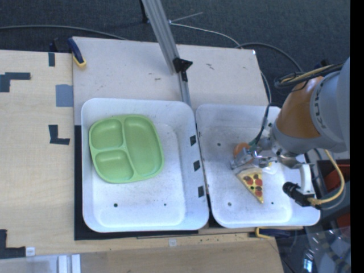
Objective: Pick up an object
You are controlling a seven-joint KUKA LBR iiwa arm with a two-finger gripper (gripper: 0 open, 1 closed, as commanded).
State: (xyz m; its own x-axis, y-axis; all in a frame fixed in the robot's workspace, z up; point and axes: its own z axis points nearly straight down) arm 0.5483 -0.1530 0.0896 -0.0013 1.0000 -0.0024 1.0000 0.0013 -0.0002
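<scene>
A toy pizza slice (253, 185) lies flat in the right bin (224, 209), its point toward the bin's front right. Just behind it a small orange object (242, 149) shows beside the gripper. My gripper (245, 158) reaches in from the right, low over the bin floor, between the orange object and the slice's crust edge. Its metal fingers (238, 162) touch or nearly touch the crust. I cannot make out whether anything sits between them.
A green divided plate (125, 148) lies in the left bin (136, 209). A slanted metal pole (165, 33) rises behind the bins. Cables and the arm's body (310, 115) crowd the right side.
</scene>
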